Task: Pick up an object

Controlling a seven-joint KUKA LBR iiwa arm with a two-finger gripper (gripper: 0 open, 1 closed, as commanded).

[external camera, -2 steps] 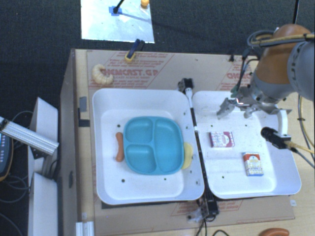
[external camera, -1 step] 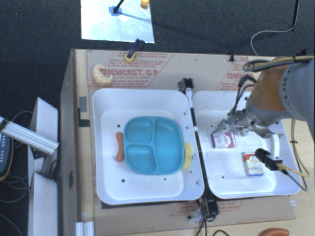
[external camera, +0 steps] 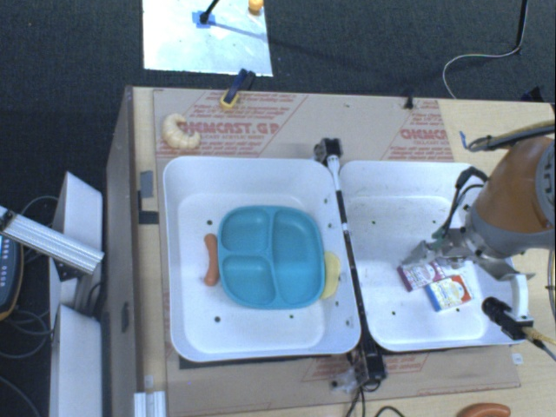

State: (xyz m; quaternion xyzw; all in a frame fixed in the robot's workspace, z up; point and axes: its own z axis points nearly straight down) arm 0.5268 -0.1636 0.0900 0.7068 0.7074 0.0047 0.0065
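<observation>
Here, two white bins are seen side by side on a cardboard-topped bench (external camera: 261, 124), their inner rims touching along a dark divider. The left bin (external camera: 187, 320) is largely taken up by a blue plate (external camera: 268, 257) with four compartments; open floor is left only as a band round it. One sausage (external camera: 210, 260) lies just beside the plate's left edge, near the bin's left wall but apart from it. One yellow item (external camera: 332, 274) is tucked between the plate's right edge and the divider, partly hidden.

The right bin (external camera: 382, 198) is mostly bare across its upper and left parts. Two packets lie toward its lower right: a red-and-white one (external camera: 420, 274) and a blue-and-white one (external camera: 449, 294), touching or nearly so, a little clear of the bin's near rim. The arm (external camera: 521, 198) is reached in from the right, with the gripper (external camera: 445, 248) set low just above the red packet. Whether the jaws are spread or pressed together cannot be told, and nothing is seen pinched.

On the bench behind the left bin, one pale curled item (external camera: 180, 131) and one yellow-and-blue tool (external camera: 235, 89) are noted. Dark carpet (external camera: 69, 76) surrounds the bench; a pale sheet (external camera: 207, 24) lies on it beyond, bearing one small orange ball (external camera: 254, 5). A white cable (external camera: 482, 59) runs on the carpet upper right.
</observation>
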